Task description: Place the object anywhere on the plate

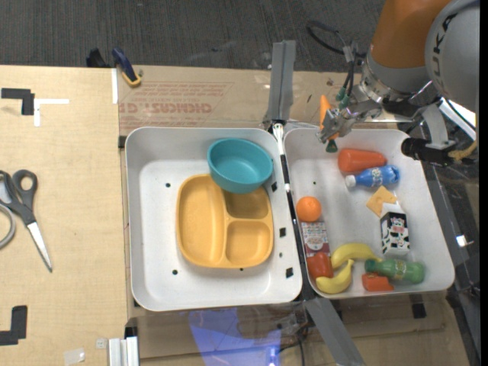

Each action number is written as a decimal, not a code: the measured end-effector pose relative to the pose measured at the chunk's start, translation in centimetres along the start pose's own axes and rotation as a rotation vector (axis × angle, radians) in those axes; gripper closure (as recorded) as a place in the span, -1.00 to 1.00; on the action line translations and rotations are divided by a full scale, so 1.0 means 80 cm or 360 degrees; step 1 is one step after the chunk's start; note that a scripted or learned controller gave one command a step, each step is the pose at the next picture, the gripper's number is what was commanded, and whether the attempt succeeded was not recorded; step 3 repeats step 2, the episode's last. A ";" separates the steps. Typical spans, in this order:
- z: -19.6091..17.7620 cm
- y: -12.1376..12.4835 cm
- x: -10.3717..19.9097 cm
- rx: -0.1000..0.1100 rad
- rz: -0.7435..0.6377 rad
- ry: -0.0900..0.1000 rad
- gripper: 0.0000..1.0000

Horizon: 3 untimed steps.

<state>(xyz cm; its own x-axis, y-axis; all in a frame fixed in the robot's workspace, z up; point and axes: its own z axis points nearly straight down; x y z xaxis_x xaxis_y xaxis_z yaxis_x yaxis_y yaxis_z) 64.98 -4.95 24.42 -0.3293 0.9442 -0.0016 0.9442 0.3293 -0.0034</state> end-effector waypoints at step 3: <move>0.029 -0.007 0.106 0.0001 0.0309 0.0001 -1.00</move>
